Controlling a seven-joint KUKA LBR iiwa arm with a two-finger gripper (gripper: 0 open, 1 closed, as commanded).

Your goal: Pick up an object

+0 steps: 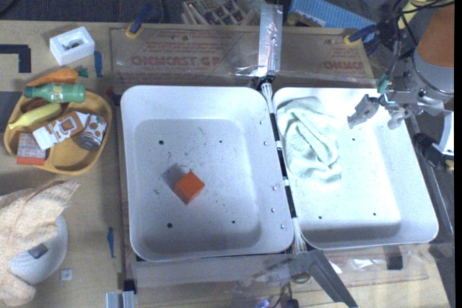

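Hovering over the right bin (415,177) with fingers spread and nothing held, the gripper (377,112) sits pre-grasp — next, a descent onto the crumpled cloth (310,141) nearby.

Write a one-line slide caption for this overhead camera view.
Arm's hand hovers over right bin beside pale crumpled cloth; orange block sits in left bin.

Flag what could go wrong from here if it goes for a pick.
1. The gripper sits over the right bin, while the orange block lies in the left bin; reaching it means crossing the divider between them.
2. The nearest object is the crumpled white cloth; it is limp and white on white, so a grasp may pinch only a fold or slip.
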